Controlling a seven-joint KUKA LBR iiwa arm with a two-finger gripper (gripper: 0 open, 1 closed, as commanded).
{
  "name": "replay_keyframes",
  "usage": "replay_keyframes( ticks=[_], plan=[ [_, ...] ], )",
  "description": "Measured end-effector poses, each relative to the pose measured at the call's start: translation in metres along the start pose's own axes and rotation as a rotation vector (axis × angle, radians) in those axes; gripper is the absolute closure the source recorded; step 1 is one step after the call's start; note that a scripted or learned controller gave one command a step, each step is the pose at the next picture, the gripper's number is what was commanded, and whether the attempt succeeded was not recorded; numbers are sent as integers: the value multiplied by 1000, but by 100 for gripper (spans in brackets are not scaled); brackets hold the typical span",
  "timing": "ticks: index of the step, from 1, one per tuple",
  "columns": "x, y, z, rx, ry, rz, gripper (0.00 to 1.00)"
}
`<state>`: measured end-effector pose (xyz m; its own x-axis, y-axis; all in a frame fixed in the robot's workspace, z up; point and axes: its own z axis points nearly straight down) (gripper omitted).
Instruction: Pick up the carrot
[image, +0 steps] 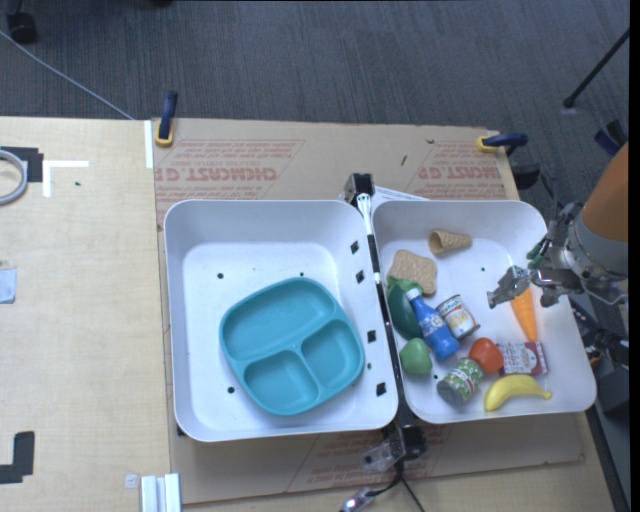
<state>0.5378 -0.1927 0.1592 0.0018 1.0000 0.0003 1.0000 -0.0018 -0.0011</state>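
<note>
The carrot (526, 318) is a short orange cone lying near the right wall of the right bin (478, 218), with its point toward the front. My gripper (519, 286) reaches in from the right and sits directly over the carrot's thick far end, touching or almost touching it. The grey wrist with its orange band is at the view's right edge. The carrot's top end is partly hidden under the gripper.
Around the carrot lie a red packet (523, 357), a banana (515, 390), a tomato (486, 353), two small cans (458, 315), a blue bottle (433, 326), green produce (404, 309), a cracker (413, 268) and a cone (449, 241). The left bin holds a blue divided plate (290, 345).
</note>
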Motion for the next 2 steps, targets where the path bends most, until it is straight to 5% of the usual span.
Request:
replay_keyframes(
  ticks=[1,2],
  plan=[
    [-15,11,65,1,2,-1,0],
    [-16,12,55,0,1,2,100]
  ],
)
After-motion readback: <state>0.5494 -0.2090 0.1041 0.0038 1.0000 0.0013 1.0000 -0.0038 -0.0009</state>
